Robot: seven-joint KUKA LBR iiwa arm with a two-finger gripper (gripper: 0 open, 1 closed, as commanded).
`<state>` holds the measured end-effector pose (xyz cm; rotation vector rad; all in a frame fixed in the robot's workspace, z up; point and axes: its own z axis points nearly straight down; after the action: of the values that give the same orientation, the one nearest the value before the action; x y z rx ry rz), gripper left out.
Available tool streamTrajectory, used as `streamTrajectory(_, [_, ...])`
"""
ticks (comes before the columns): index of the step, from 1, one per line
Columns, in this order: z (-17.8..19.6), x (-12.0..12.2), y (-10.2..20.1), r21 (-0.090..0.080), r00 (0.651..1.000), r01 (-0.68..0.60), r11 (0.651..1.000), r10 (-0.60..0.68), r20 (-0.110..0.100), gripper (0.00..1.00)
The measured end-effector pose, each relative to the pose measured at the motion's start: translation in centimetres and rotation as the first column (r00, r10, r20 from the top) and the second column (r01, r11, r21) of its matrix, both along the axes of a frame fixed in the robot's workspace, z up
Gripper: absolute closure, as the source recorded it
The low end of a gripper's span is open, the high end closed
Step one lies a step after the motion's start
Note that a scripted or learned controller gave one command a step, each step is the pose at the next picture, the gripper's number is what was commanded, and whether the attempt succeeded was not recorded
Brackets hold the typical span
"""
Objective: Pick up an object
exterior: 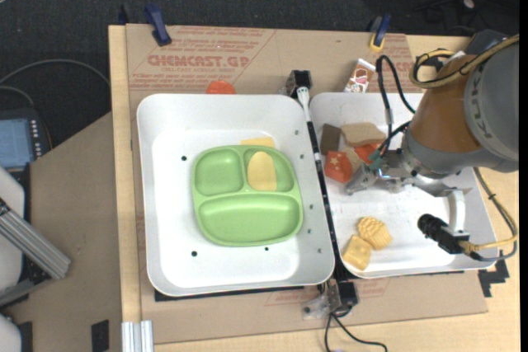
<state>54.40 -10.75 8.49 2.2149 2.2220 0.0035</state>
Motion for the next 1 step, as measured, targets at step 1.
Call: streamTrajectory(1, [0.07, 8.47, -4.38, -0.003, 1.000, 0.002, 1.000, -0.002, 0.003, 0.00])
